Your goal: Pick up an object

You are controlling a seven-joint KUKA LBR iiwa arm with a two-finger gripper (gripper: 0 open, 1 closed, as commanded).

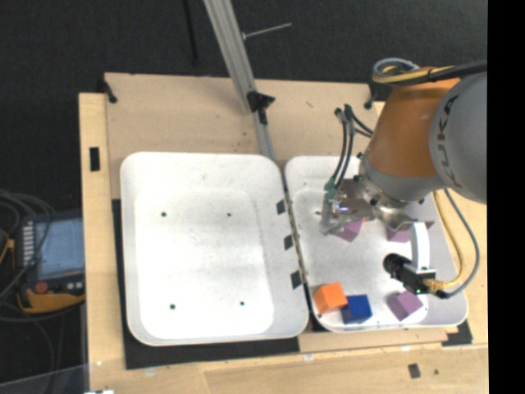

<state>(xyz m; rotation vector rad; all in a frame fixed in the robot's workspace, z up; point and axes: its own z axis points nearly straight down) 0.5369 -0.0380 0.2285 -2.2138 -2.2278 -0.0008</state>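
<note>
In the right half of the frame the grey arm with its orange band [408, 134] reaches down into the right bin [305, 179], and the gripper [338, 216] sits low over the bin's upper middle, right at a purple block [351, 230] that peeks out just below and to the right of it. Whether the jaws are open, closed, or closed on that block I cannot tell; the wrist and cabling hide the tips, and the metal there blurs into the block's edge. A second patch of purple [399, 235] shows just right of the wrist, possibly another block, partly covered. Along the bin's lower edge lie an orange block [330, 296], a blue block [357, 309] touching it on the right, and another purple block [404, 304] further right, all well apart from the gripper. The left bin [143, 179] lies to the left of centre. The likely target is the purple block under the gripper, and the main risk is a poor catch: if the block sits off to one side of the jaws, as its position suggests, closing could nudge it away or pinch only a corner, so it slips free on the lift. The nearby partly hidden purple piece could also be knocked.
</note>
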